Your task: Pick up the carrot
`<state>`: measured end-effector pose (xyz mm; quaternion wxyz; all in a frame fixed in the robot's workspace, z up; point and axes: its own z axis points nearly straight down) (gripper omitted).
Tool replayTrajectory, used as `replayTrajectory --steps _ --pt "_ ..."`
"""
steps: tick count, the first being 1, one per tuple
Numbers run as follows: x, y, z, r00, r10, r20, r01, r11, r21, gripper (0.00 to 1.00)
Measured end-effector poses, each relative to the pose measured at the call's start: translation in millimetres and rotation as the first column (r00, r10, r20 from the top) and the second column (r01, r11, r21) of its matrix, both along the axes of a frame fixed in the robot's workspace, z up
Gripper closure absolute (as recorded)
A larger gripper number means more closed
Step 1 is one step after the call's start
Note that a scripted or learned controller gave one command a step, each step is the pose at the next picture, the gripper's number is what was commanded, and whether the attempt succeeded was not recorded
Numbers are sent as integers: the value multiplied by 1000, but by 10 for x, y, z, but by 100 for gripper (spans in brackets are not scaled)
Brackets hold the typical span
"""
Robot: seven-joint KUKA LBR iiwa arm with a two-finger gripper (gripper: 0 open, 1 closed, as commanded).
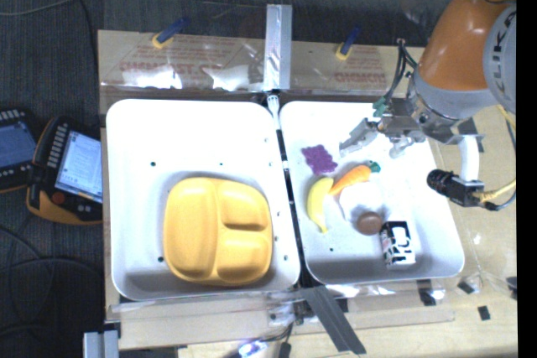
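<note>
Carrot [353,178]: lies in the right bin [436,251], near its middle, slanted with its green top up to the right and its orange tip down to the left.
Banana [318,202]: just left of the carrot, curved; its upper end meets the carrot's lower tip (touching or almost, hard to tell).
Purple piece [318,157]: a small purple thing above the banana, close to the bin's left wall, apart from the carrot.
Brown round thing [369,222]: below the carrot, near but not touching it.
Black and white block [398,243]: at the lower right of the brown round thing, close to the bin's front wall.
Claw [382,138]: hangs above the upper part of the right bin, up and to the right of the carrot; its two fingers are spread apart with nothing between them.
Arm [461,54]: grey with an orange band, comes in from the right over the bin's far right corner.
Left bin [134,130]: holds a yellow divided tray [218,230] in its lower middle part.
Surface [210,54]: behind the bins lies a clear sheet held by two clips, blue and yellow.
Handheld controller [67,172]: sits off the surface to the left, on the dark carpet, its screen lit.
</note>
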<state>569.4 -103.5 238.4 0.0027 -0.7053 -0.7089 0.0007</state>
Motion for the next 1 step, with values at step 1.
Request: replayTrajectory --steps 1 --pt "156 -201 -1104 1000 13 -1 -13 1000 -2 0"
